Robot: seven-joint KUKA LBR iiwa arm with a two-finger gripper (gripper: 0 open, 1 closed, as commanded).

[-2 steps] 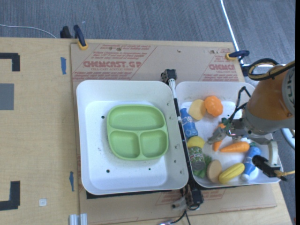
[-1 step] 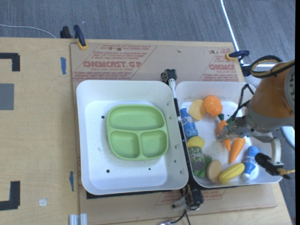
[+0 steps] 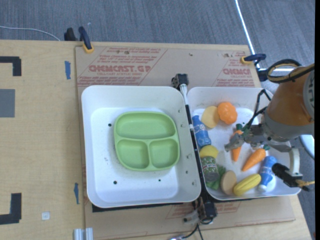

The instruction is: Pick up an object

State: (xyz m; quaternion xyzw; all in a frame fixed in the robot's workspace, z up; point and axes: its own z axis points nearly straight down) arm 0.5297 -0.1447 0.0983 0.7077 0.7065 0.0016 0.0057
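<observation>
Camera view: gripper (image 3: pixel 239 140) over the right bin (image 3: pixel 210 95), among toy food.
Finger state could not be determined. A small carrot (image 3: pixel 235 151) lay at the gripper's 6 o'clock, a larger carrot (image 3: pixel 254 158) at 4 o'clock, an orange (image 3: pixel 227 112) at 12 o'clock. The left bin (image 3: pixel 95 134) held a green tray (image 3: pixel 146 140).

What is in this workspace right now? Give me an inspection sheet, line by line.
Surface: wooden bench under a printed cardboard sheet, bearing two white bins.
Job's things: right bin holds toy food: orange, carrot, banana, blue bottle and more.
Clutter: left bin holds a green divided tray.
Tool: tool low over the right bin; finger state unclear.
Cables: white cable on the floor; black cables on the arm.
Surroundings: grey carpet; clamps at the cardboard's edge.
</observation>
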